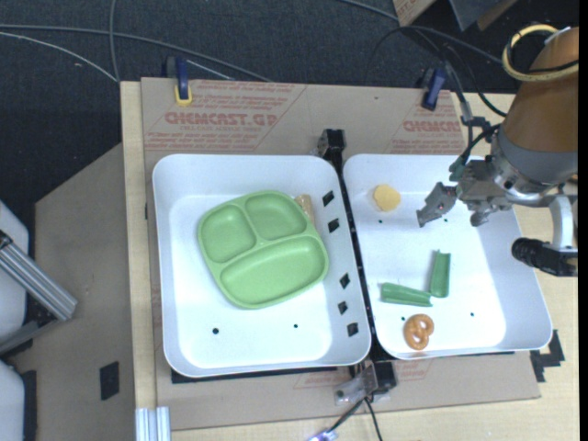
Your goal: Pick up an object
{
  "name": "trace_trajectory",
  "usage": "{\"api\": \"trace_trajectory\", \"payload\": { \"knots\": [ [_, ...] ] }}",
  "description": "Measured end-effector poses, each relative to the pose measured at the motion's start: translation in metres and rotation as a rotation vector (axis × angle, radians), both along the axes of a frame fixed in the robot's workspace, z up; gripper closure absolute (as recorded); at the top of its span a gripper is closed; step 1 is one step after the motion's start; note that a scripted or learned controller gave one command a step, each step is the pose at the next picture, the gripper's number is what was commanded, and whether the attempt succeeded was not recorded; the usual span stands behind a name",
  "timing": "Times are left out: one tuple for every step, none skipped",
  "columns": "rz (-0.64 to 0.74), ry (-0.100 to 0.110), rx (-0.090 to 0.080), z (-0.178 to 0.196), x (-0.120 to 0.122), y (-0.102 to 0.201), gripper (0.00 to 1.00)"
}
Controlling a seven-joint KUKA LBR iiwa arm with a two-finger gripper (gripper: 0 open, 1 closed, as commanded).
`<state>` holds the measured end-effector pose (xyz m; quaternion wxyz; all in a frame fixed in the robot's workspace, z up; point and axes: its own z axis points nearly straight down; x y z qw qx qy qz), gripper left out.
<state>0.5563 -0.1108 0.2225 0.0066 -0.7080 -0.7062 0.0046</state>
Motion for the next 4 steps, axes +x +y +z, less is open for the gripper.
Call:
{"api": "trace_trajectory", "payload": {
  "knots": [
    [0.003, -0.014, -0.001, 0.008, 0.003, 0.000, 0.00],
    [0.002, -0.011, -0.001, -0.043, 0.007, -0.008, 0.00],
    [0.002, -0.010, -0.001, -0.097, 0.005, -0.018, 0.00],
    [0.002, -0.014, -0.002, -0.138, 0.005, -0.017, 0.00]
  ]
}}
